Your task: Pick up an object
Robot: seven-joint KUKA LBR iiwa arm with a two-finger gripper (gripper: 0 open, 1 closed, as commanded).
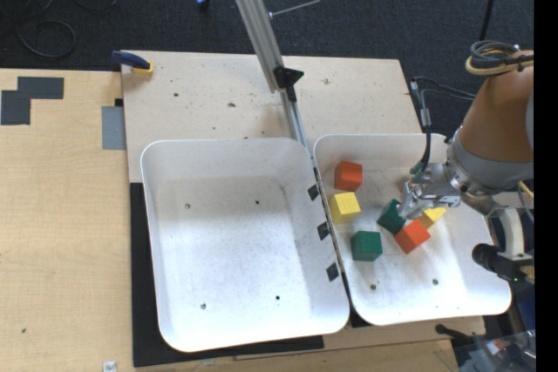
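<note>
A: Pale wooden desk (61, 213) filled the near ground, with two shallow white bins on a black mat. Left bin (174, 170) lay nearest the middle of the view, its floor speckled but bare of blocks.

B: And the right bin (471, 305)?

A: All the blocks sat there, so any pick had to happen on that side. Nearest was a green cube (367, 246), alone on the bin floor. Just behind it, an orange-red block (413, 235) lay tilted, touching a dark green block (391, 217).

B: Where was the claw?

A: Claw (422, 198) hung over that tight cluster, down low at the dark green and orange-red blocks. A small yellow piece (433, 214) showed right beneath it. Could not tell whether the claw was spread or pressed together; the metal parts blurred into the blocks. No block could be made out between its tips, so I judged nothing was held yet.

B: Why that spot?

A: My guess: the cluster offered several targets at once. Crowding was the risk, though, since neighbours touching could block a clean close.

B: Farther back?

A: Yellow cube (346, 205) stood near the divider, and a red cube (348, 175) behind it, both apart from the cluster and easier-looking picks. Arm (497, 122) came in from the right. Beyond the bins, a slanted aluminium rail (257, 17) rose from the board, and a blue-yellow clamp (132, 62) gripped its far left corner. Dark carpet and cables lay behind.
</note>
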